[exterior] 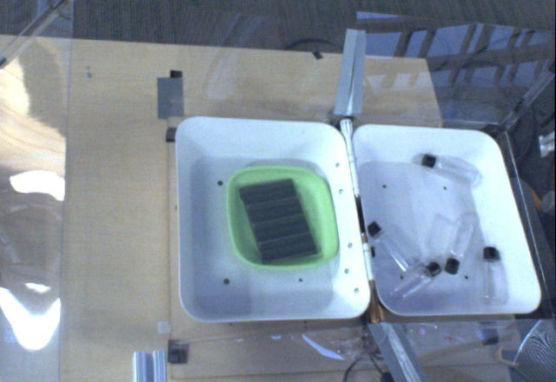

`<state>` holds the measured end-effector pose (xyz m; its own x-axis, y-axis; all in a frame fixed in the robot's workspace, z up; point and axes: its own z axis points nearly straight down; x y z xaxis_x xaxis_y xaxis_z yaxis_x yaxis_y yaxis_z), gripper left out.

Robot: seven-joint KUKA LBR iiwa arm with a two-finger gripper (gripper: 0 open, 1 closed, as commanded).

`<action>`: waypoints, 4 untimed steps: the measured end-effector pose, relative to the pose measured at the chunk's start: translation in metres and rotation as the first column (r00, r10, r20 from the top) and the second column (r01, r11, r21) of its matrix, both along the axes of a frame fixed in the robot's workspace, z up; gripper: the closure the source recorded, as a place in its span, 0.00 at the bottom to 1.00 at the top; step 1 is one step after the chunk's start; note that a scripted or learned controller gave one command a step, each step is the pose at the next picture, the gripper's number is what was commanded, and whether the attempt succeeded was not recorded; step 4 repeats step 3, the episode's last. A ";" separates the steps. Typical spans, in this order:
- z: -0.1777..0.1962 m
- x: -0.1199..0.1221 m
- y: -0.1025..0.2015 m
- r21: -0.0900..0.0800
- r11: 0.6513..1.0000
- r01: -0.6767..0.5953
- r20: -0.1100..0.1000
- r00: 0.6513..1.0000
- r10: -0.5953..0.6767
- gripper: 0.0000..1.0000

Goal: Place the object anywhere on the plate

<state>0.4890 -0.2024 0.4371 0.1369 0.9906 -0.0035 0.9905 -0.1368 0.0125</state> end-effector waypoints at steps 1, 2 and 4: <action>-0.006 0.000 0.005 0.003 0.991 0.136 -0.002 0.991 -0.136 0.00; -0.006 0.000 0.005 0.003 0.991 0.136 -0.002 0.991 -0.136 0.00; -0.006 0.000 0.005 0.003 0.991 0.136 -0.002 0.991 -0.136 0.00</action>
